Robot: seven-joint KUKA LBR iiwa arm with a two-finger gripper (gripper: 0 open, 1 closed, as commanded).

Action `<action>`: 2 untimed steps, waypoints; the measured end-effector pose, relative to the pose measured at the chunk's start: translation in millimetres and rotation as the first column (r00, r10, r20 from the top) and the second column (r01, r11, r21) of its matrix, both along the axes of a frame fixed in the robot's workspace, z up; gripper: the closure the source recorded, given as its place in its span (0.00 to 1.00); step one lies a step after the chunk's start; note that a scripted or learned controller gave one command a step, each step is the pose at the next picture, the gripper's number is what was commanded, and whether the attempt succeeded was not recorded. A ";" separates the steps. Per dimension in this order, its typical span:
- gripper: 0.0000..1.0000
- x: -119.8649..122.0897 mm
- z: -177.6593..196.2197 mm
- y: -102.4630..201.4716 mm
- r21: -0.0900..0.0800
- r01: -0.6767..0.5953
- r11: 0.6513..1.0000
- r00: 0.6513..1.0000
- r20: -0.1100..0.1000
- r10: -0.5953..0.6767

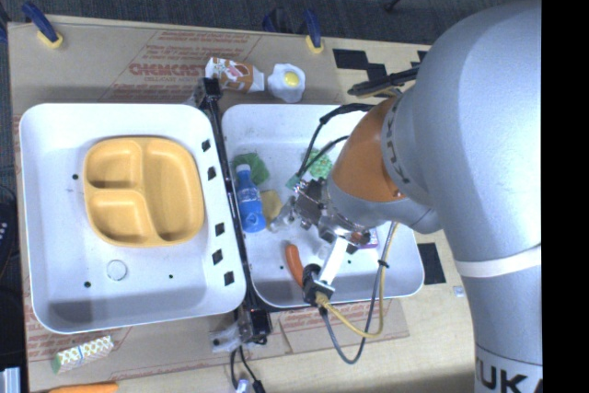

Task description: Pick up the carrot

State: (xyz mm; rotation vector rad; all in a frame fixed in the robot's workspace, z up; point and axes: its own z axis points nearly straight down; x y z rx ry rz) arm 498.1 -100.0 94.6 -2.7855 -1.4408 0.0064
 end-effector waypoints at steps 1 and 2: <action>0.00 65.4 41.7 0.7 0.000 -0.046 0.999 0.999 0.002 0.046; 0.00 28.5 -3.6 6.8 -0.001 0.495 0.869 0.869 -0.002 -0.495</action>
